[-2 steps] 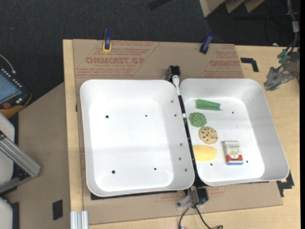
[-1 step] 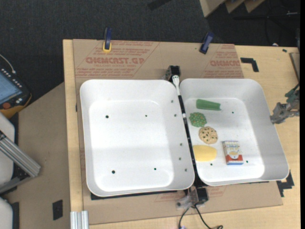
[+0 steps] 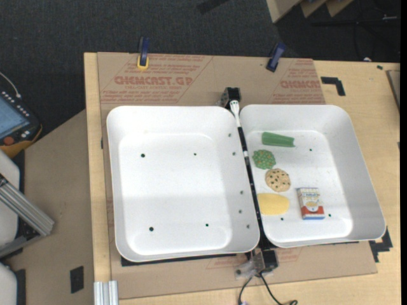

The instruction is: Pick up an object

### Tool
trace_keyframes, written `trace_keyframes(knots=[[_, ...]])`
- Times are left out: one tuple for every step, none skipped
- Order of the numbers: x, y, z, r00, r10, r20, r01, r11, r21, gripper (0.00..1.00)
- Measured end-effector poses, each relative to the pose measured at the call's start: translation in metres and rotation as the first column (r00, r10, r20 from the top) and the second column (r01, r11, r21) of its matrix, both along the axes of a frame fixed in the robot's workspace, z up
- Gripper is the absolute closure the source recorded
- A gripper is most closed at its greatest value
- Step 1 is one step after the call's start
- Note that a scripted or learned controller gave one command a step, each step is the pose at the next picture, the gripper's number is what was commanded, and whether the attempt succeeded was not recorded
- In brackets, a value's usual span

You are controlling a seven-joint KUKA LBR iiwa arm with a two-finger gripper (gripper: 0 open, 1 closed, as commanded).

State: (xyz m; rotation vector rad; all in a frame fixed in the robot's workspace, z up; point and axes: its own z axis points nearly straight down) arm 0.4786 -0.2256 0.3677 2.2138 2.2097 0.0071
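All five candidates lie in the right bin [image 3: 356, 170], in its half nearer the left bin [image 3: 127, 170]: a green block [image 3: 278, 139] at the far end, then a knobbly green ball [image 3: 264, 159], a cookie [image 3: 278, 180] and a yellow wedge [image 3: 273, 203] in a close row along the inner wall, with a small carton [image 3: 311, 203] apart toward the middle. All look light, probably toy food. The carton seems the easiest take, stiff, flat-sided and clear of its neighbours, best pinched across its narrow sides, while the cookie lies flat and thin and the ball may roll.
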Motion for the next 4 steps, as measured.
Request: trace_keyframes(knots=[[0.000,0.055,-0.078,1.000,0.007,-0.020,-0.007,1.000,0.011,1.00],[0.001,0.143,-0.087,1.000,0.011,-0.016,-0.011,1.000,0.011,1.00],[0.014,0.194,0.098,1.000,0.007,0.008,-0.007,1.000,0.007,1.00],[0.000,0.243,0.058,1.000,0.008,-0.018,-0.007,1.000,0.008,1.00]])
